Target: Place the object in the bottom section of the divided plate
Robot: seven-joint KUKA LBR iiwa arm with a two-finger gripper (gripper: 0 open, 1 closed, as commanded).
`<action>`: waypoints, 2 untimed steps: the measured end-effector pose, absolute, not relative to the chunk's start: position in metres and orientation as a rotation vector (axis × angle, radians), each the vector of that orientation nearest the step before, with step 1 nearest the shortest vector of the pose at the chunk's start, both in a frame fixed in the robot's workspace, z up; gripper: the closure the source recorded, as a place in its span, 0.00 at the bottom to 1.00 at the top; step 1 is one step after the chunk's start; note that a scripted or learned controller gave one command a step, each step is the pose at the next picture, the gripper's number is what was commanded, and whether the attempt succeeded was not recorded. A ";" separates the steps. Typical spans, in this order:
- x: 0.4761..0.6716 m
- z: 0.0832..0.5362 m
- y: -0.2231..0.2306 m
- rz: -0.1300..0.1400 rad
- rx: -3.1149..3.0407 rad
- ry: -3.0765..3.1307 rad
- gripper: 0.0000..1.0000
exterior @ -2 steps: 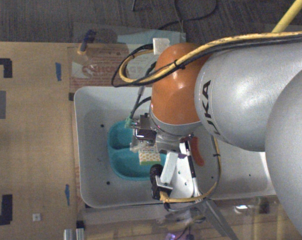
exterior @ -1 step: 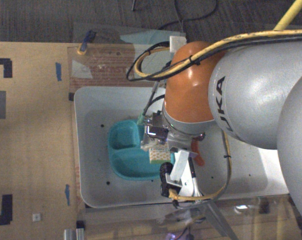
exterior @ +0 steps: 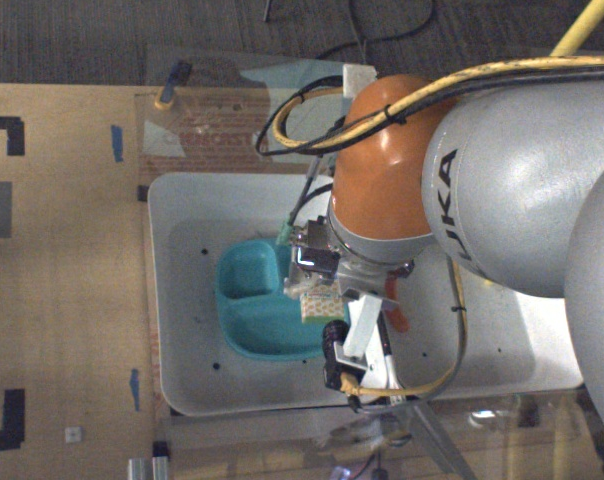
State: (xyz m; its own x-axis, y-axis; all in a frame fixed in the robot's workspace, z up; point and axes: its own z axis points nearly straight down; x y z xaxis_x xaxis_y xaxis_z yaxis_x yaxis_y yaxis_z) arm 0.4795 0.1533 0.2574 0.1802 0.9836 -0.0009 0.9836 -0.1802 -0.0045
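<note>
My gripper [exterior: 318, 280] hangs down from my big grey arm [exterior: 522, 168], just under the orange band [exterior: 382, 168]. It is right above the right edge of the teal plate [exterior: 254, 308]. My own wrist is in the way, so I cannot tell if the gripper is open or shut.

Right below it I see a small pale block [exterior: 319, 309] with a bit of a pattern on it. It sits at the right rim of the plate, next to the big bottom part. I cannot tell if I am holding it or if it rests on the rim. The picture is too fuzzy there.

The plate has a wall across it. A small part lies up top and a bigger part lies down low, and both look bare where I can see them.

A little green bit [exterior: 283, 236] peeks out by the top of the plate, close to my wrist. A small red-orange thing [exterior: 396, 317] lies on the bin floor to the right of my gripper, partly under me.

The plate sits in a white bin [exterior: 172, 298] on the wooden bench [exterior: 62, 268]. A yellow cable [exterior: 502, 66] runs along my arm, and another yellow one [exterior: 452, 353] loops down by my wrist. On the bench are bits of blue tape [exterior: 117, 144] and black marks [exterior: 4, 134] — all well away from the plate.
</note>
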 end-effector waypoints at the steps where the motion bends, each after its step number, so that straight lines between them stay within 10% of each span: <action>1: 0.480 0.229 0.180 0.007 -2.537 -1.848 1.00; 2: 0.501 0.235 0.177 0.002 -2.626 -1.725 1.00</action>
